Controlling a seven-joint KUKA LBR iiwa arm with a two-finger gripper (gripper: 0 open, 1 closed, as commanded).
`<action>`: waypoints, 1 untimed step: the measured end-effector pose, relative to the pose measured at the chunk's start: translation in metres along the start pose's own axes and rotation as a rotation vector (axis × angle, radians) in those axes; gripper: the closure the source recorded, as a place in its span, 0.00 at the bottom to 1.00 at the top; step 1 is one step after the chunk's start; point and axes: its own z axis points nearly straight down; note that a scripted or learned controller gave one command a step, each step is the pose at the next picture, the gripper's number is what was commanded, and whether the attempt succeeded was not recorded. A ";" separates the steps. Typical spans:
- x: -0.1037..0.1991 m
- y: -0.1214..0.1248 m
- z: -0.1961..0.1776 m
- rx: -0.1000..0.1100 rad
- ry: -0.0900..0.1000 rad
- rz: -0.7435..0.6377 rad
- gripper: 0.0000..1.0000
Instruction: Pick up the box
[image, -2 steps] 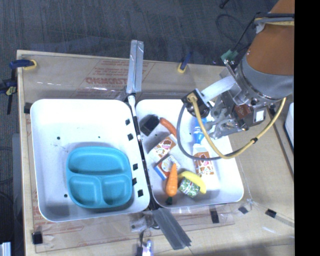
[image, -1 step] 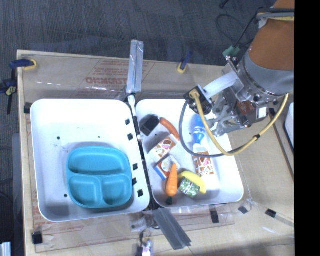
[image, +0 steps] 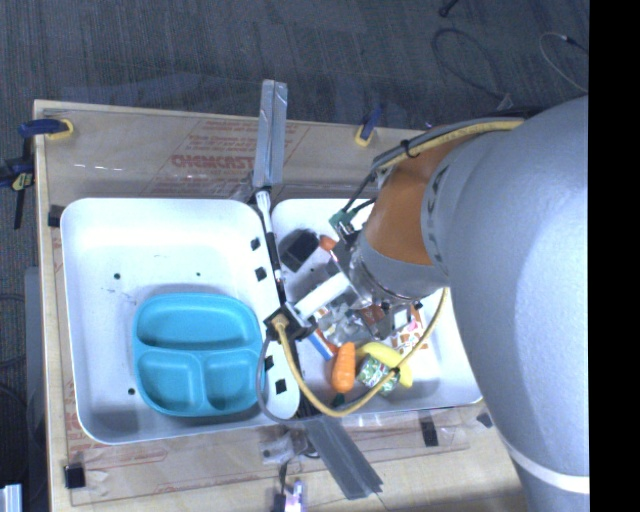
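Gripper (image: 335, 320) low in right bin (image: 455, 385) — box hidden; unclear.

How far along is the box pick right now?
Done: the arm has reached down over the right bin, among a carrot and other clutter. In hand: nothing I can confirm; the wrist blocks the gripper. Left: grasping and lifting the box, which I can't identify. The blue tray sits in the left bin.

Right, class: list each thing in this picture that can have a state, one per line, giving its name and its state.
Blue tray: lying flat in the left bin, its compartments bare.
Carrot: lying in the right bin, beside the banana.
Arm: reaching down into the right bin.
End effector: low over the clutter.
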 end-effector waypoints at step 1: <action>-0.001 0.002 0.040 0.001 -0.001 0.157 1.00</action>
